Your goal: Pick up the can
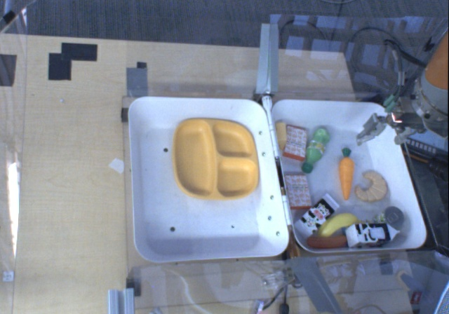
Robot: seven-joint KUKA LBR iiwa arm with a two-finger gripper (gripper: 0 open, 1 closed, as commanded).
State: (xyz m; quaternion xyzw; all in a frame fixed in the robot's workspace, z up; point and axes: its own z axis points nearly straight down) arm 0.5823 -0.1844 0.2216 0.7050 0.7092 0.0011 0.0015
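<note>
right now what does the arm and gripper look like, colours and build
The arm comes in at the camera view's right edge: a rounded orange band on top, grey metal below it at the wrist. The gripper is pale grey and metallic, with thin angular fingers and a small bright spot near its base. Dark cables loop behind the arm over the bench's far right corner.

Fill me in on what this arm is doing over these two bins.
The arm's gripper hovers over the upper right corner of the right bin, holding nothing. The can it is meant to pick up sits untouched near that bin's lower right corner, beside a milk carton and just below a croissant. The left bin holds a yellow divided tray.
</note>
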